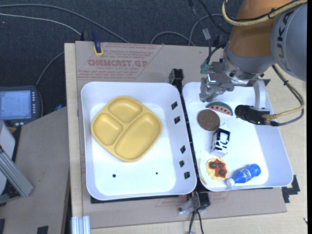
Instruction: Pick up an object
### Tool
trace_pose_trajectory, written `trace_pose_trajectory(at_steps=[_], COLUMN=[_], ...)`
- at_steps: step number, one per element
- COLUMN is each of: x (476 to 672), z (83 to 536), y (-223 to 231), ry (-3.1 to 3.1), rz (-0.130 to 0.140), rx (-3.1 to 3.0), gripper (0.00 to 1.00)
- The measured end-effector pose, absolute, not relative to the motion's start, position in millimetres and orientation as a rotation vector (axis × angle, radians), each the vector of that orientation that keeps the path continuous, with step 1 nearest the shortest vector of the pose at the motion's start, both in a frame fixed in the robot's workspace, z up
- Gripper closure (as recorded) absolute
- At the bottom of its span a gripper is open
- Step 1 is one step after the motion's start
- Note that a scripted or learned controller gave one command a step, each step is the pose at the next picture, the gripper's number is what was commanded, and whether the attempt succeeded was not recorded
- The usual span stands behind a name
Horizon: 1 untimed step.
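The two-finger metal gripper point(213, 90) hangs over the far end of the right-hand shallow white bin point(278, 145), low above the things there; from where I stand I cannot tell what state it is in, and nothing shows in its hold. Just beneath it lies a thin slice-shaped piece with a green rim and red flesh, a toy watermelon wedge point(219, 107), and touching that on the near side is a flat brown round disc point(208, 120). Either looks like the likeliest target.

Further toward me sit a small black-and-white boxy object point(220, 142), a little round yellow toy pizza with red topping point(217, 169) and a blue plastic bottle with a white cap point(245, 174) lying on its side. The left-hand white bin point(92, 145) holds a yellow three-compartment plastic plate point(126, 127), well apart from the arm.

The risk I see is this — both nearby pieces are flat and lie close together, so a descent could land on the seam between them, push one aside, or close on nothing. They also sit near the bin's far wall, which could catch a finger.
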State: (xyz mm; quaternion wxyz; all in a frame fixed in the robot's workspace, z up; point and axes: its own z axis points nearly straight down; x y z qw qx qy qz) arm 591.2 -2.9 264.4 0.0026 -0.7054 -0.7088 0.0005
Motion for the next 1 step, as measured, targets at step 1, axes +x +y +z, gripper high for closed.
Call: trace_pose_trajectory(at_steps=[1], x=[583.1], z=[247.4], y=[39.8], ry=[-2.223], rz=[0.003], rx=[-2.212], gripper=[1.00])
